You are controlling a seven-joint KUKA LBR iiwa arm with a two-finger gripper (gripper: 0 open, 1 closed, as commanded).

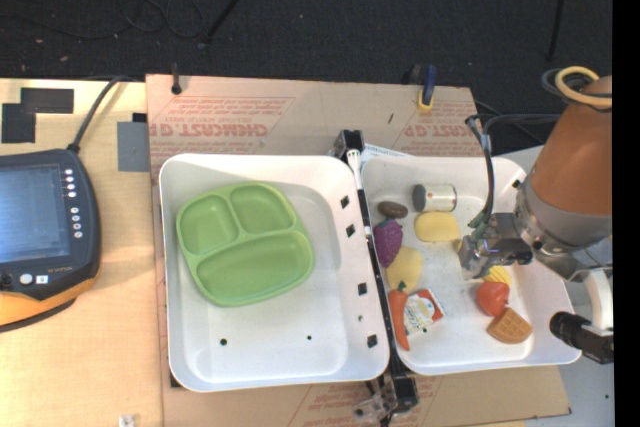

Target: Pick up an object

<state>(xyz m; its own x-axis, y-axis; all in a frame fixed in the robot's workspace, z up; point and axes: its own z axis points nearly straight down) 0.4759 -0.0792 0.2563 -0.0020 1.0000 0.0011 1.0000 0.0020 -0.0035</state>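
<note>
The right bin (535, 355) holds several toy foods. At its back lie a grey can (435, 197), a brown pebble-like piece (392, 210) and a pale yellow piece (437, 227). Near the divider are purple grapes (387, 240), a yellow fruit (405, 268), an orange carrot (398, 317) and a white-and-red packet (423, 309). A red tomato (492, 296), a yellow corn piece (499, 272) and an orange waffle wedge (511, 326) lie at the right. My gripper (484, 255) hangs low over the right bin, just above the corn piece and right of the pale yellow piece.
A green divided plate (245, 242) lies in the left bin (260, 355). A black divider rail (365, 255) runs between the bins. A tablet-like pendant (45, 225) rests on the bench at far left. The arm's orange band (585, 155) looms over the right bin's far right side.
</note>
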